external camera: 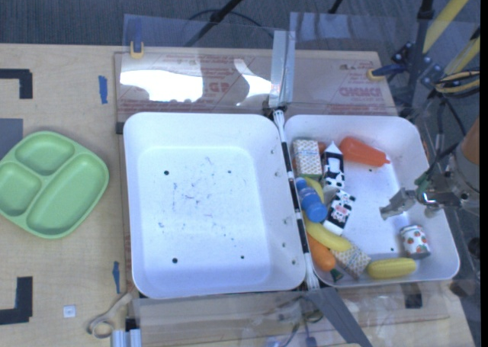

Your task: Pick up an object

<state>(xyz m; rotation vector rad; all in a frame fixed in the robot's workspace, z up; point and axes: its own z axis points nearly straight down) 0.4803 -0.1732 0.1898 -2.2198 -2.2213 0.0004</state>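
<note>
The right bin (438, 258) holds several small objects. An orange carrot-shaped toy (362, 152) lies at its back, beside a patterned box (306, 156). Two black-and-white cow-print pieces (332, 170) (339, 212) sit near a blue bottle (310, 199). A yellow banana (332, 237) and a yellow oblong toy (391, 267) lie along the front. A small white cup with red dots (413, 240) stands at the front right. My gripper (408, 202) hangs low over the bin's right side, just above and behind that cup, with bare bin floor under it.
The left bin (133, 185) stands beside the right one, with a narrow divider between them. A green divided plate (49, 183) rests on the bench at far left. Clear upright panels (198, 71) stand behind both bins. Cables and stands crowd the right edge.
</note>
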